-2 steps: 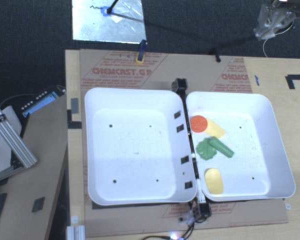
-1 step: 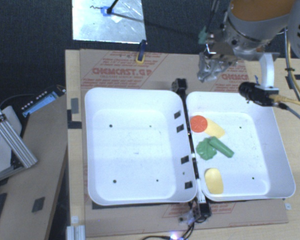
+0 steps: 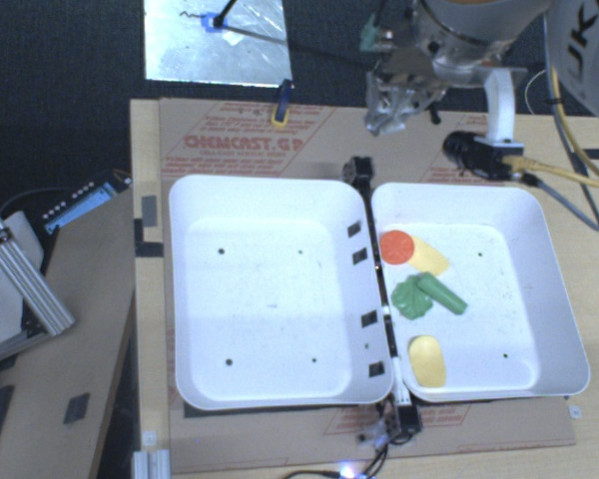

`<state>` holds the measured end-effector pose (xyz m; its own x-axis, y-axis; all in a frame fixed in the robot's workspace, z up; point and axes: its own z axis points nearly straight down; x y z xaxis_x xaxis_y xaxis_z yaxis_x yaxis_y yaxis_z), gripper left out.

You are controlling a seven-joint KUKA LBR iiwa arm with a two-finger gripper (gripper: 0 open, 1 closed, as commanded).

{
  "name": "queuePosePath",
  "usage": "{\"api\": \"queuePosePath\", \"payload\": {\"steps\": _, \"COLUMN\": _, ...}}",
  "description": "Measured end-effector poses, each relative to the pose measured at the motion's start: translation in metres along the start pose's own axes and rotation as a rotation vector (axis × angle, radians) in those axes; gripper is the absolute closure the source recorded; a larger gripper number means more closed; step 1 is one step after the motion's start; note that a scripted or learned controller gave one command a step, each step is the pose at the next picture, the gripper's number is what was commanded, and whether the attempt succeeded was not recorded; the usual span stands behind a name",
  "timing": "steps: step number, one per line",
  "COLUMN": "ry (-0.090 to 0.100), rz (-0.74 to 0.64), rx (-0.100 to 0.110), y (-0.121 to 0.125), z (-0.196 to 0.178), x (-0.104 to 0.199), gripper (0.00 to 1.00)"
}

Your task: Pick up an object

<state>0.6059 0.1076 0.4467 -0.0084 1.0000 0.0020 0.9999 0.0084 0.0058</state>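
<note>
Fingers of the gripper (image 3: 389, 118) hang above the bench behind the bins, over the printed cardboard sheet (image 3: 242, 140); whether they are parted or closed cannot be told, and nothing shows between them. Candidate objects all lie in the right bin (image 3: 554, 297), clustered toward its left wall. A round orange-red piece (image 3: 396, 247) sits nearest the divider, touching a pale yellow piece (image 3: 429, 259) on its right. Just in front of these lie a green leafy piece (image 3: 411, 299) and a green elongated piece (image 3: 444, 293), touching each other. A yellow oval piece (image 3: 426, 359) rests apart from them, near the bin's front edge. The left bin (image 3: 195, 297) adjoins the right one along a seam fitted with black clips (image 3: 359, 257). A blue-and-yellow clamp (image 3: 281, 104) holds the far edge of the cardboard, and behind it lies a shiny metallic sheet (image 3: 195, 43). The arm (image 3: 479, 8), with its orange band, enters at top right, with yellow and grey cables (image 3: 569, 173) trailing beside it.
</note>
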Motion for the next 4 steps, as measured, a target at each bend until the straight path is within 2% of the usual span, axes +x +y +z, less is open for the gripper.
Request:
{"api": "queuePosePath", "payload": {"steps": 1, "ry": 0.0, "rz": 0.001, "rx": -0.004, "y": 0.052, "z": -0.04, "x": 0.042, "gripper": 1.0}}
{"api": "queuePosePath", "payload": {"steps": 2, "ry": 0.001, "rz": 0.001, "rx": -0.002, "y": 0.064, "z": -0.091, "x": 0.082, "gripper": 1.0}}
{"api": "queuePosePath", "payload": {"steps": 3, "ry": -0.005, "rz": 0.001, "rx": 0.02, "y": 0.061, "z": 0.087, "x": 0.129, "gripper": 1.0}}
{"api": "queuePosePath", "payload": {"steps": 4, "ry": 0.005, "rz": 0.002, "rx": -0.014, "y": 0.063, "z": -0.078, "x": 0.127, "gripper": 1.0}}
